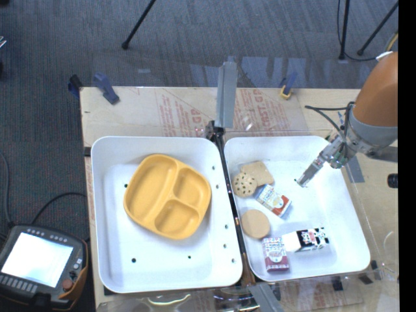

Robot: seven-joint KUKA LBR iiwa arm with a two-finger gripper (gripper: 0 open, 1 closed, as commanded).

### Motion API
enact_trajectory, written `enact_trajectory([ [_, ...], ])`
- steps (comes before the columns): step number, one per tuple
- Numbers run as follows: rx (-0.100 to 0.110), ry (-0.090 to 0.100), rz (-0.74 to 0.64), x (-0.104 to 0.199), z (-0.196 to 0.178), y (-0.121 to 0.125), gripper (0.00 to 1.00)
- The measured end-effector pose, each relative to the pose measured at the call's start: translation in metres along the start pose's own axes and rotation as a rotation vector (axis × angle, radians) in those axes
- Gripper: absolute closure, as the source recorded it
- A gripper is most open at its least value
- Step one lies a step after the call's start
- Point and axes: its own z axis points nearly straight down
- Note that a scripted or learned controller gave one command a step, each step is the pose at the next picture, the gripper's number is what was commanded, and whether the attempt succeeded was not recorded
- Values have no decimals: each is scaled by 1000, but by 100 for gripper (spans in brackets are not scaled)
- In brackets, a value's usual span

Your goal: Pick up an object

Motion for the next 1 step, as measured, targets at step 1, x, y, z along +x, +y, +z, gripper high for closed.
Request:
enact_trajectory([
  [1, 6, 7, 246, 73, 42, 3, 0],
])
